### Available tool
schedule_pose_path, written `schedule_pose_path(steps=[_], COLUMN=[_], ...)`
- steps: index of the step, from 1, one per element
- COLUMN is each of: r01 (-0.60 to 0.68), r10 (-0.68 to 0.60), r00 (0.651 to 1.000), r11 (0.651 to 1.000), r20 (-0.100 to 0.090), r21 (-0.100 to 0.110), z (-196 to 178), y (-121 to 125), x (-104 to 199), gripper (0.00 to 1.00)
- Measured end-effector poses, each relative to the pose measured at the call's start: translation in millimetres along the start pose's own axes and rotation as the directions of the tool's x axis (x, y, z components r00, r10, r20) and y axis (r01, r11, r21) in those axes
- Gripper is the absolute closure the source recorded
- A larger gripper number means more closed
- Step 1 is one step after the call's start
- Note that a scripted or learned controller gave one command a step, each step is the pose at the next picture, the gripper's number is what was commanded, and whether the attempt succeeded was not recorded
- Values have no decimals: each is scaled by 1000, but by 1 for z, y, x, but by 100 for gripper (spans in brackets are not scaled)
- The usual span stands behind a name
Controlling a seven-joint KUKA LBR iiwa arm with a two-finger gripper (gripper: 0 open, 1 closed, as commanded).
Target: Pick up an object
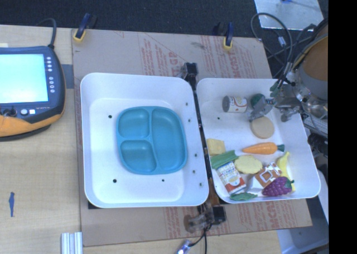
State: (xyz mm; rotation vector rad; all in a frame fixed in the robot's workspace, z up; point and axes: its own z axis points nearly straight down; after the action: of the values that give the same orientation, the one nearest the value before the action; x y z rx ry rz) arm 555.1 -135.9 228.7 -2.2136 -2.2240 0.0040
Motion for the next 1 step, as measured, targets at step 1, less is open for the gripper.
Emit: schedule_pose_path(steps=[1], r01=[-2], r10=[2], r00=[1000], r11=[1000], r20=[3], r21=[-1], z=[44], y=[41], x=[-73], gripper=[0])
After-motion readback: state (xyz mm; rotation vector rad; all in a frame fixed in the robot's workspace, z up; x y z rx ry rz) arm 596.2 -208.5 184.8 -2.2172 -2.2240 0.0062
